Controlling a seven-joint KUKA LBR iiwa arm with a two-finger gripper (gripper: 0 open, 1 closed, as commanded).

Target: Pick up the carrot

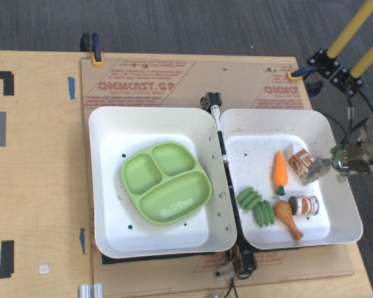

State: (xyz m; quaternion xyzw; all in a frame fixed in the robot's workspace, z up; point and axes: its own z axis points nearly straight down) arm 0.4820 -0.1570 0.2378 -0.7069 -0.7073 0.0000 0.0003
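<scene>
The orange carrot (280, 169) lies upright in the middle of the right bin (261, 126), its green top pointing toward the front. My gripper (316, 169) reaches in from the right edge of that bin, low over its floor. It sits just right of a brown and white snack packet (299, 161), which lies between it and the carrot. Nothing shows as held.
In the right bin, green pea pods (255, 205), a brown drumstick (287, 218) and a small can (304, 205) lie in front of the carrot. The left bin (105, 185) bears a green divided plate (166, 182). A metal divider (221, 148) joins the bins.
</scene>
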